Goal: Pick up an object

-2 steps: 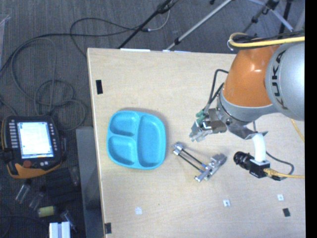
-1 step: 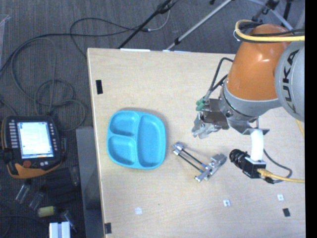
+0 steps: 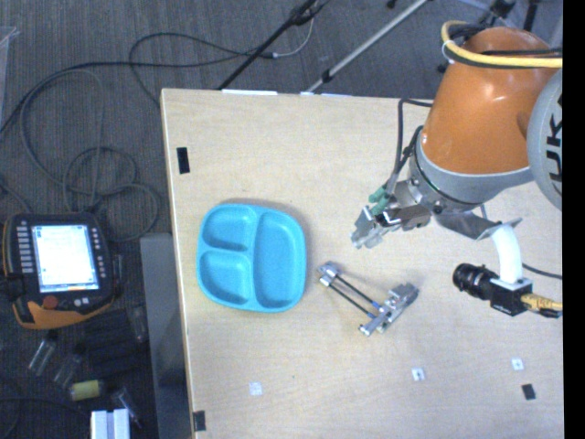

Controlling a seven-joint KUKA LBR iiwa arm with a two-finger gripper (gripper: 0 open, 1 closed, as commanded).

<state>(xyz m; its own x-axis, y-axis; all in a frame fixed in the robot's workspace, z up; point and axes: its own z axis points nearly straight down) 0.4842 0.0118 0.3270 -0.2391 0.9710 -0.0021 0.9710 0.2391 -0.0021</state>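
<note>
Ok, end effector (image 3: 367, 230) hangs over bare table (image 3: 274, 135), tilted toward the camera's left, near the top end of the metal tool (image 3: 368, 298) but apart from it. Can't tell whether it is apart or together from this angle, and nothing visible is held in it. The tool, two thin rods with a blocky head, lies flat and diagonal, so it looks like the likely pick: it is the closest object and narrow enough to straddle. The blue divided plate (image 3: 253, 256) sits flat to the camera's left, near the tool but not touching, its low rim probably a harder grab. Nothing lies between the end effector and the tool. The arm (image 3: 484, 108) comes in from the right. A teach pendant (image 3: 62, 259) and cables (image 3: 82, 90) are on the floor, well clear.
</note>
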